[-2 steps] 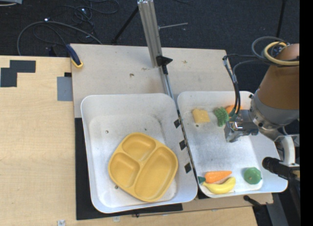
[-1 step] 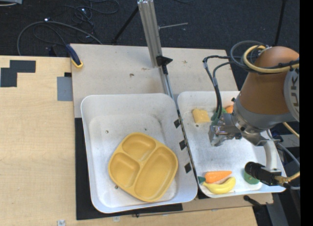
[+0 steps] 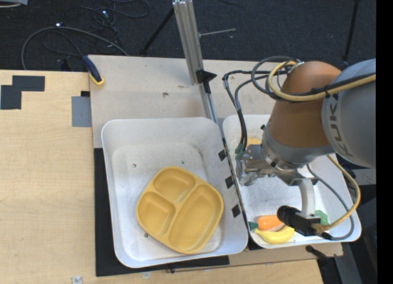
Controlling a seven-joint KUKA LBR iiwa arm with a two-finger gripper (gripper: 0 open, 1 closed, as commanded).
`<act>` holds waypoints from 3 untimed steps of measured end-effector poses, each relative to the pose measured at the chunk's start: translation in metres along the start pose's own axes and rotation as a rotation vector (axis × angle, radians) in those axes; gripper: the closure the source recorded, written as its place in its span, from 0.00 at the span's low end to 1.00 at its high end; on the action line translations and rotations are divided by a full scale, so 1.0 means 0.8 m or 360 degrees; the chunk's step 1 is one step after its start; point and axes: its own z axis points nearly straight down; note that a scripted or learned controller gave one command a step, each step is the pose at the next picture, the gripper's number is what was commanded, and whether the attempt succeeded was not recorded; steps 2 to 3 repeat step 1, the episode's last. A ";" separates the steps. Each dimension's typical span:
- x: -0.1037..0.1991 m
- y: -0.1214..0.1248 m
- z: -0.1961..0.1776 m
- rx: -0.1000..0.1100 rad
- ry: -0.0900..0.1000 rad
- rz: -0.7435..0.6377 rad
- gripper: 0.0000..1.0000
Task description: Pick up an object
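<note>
Nearby, yellow banana (image 3: 277,235) touches small orange carrot (image 3: 267,222)

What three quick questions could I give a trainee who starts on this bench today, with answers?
1. True or false: the yellow divided plate lies in the left bin.
2. Which bin holds the banana? A) left B) right
3. Fill in: the orange piece lies just ____ the banana in the view.

Key
1. True. It sits toward the near edge of that bin.
2. B. The banana lies at the near edge of the right bin, where the arm reaches in.
3. Above, and touching it or nearly so.
</note>
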 end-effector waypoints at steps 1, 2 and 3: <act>0.063 -0.014 0.004 -0.0002 0.0000 0.0000 1.00; 0.063 -0.014 0.004 -0.0002 0.0000 0.0000 1.00; 0.063 -0.014 0.004 -0.0002 0.0000 0.0000 1.00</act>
